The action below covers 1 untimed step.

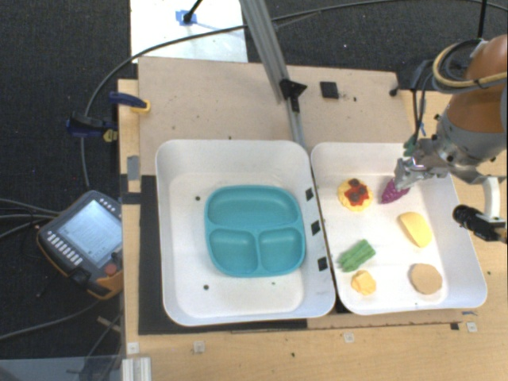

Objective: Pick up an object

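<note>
The right bin holds several toy foods. A purple piece lies near its back, just left of and below my gripper, whose tip touches or nearly touches the piece's upper end. Left of that sits a round yellow piece with red spots. A yellow wedge, a green piece, a small yellow lump and a tan disc lie nearer the front. The arm's wrist hides the bin's back right corner.
The left bin carries a teal divided plate. A slanted metal pole crosses the bench behind the bins. A teach pendant rests off the bench at left, among cables.
</note>
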Tool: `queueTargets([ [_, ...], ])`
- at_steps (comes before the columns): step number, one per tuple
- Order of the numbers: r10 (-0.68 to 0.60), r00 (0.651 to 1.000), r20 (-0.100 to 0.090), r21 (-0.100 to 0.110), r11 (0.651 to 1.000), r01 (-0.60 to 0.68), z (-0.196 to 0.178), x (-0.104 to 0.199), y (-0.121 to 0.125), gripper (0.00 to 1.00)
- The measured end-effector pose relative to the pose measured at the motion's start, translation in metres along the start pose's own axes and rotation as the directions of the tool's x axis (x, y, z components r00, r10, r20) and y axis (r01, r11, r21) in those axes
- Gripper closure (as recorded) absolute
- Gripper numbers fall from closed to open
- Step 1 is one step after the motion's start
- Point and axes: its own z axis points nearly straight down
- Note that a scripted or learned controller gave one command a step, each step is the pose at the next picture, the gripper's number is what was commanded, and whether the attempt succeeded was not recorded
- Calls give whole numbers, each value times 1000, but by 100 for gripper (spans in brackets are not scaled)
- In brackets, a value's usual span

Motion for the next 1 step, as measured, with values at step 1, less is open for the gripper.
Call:
queueTargets([
  [1, -4, 1000, -2, 2, 1000, 4, -12, 50, 3, 100],
])
